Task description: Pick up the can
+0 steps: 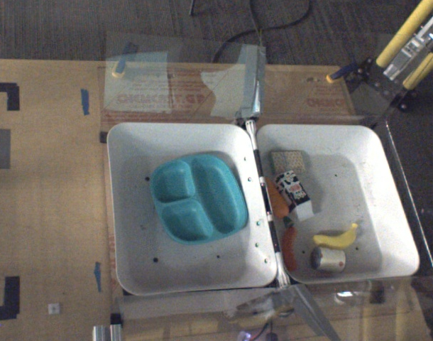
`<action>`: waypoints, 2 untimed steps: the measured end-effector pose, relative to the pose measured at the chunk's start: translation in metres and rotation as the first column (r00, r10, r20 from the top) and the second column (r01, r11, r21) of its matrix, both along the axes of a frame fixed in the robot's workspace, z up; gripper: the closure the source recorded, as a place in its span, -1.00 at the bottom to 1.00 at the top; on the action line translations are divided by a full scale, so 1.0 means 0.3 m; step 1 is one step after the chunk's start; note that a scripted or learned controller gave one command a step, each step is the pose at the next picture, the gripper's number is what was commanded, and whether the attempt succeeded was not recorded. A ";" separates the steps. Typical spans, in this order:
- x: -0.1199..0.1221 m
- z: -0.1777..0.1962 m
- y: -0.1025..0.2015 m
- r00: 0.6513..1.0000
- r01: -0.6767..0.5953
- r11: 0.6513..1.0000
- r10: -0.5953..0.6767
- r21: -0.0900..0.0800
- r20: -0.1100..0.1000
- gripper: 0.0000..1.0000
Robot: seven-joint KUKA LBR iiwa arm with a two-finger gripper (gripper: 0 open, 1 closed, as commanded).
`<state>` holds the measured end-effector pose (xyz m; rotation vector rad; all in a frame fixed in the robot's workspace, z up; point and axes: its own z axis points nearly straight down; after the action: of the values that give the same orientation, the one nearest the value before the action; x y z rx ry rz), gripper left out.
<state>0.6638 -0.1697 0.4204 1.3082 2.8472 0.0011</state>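
Note:
A small silver can (328, 259) lies on its side near the front edge of the right bin (387, 190), just below a yellow banana (336, 237). At the top right corner, above the bench, a yellow and metal part of the arm (408, 38) reaches in, well away from the can.
The left bin (131, 254) holds a teal divided plate (199, 197). Along the right bin's left wall lie a tan sponge-like block (287, 162), a black-and-white carton (294, 190), an orange piece (278, 201) and a red-brown sausage shape (289, 249).

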 end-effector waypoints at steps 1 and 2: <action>0.004 0.030 0.288 0.994 -0.108 0.994 0.108 0.002 -0.003 1.00; -0.036 0.056 0.279 1.000 -0.024 1.000 0.024 0.003 -0.004 1.00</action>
<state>0.6529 -0.0860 0.4371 1.2754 2.8671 0.0022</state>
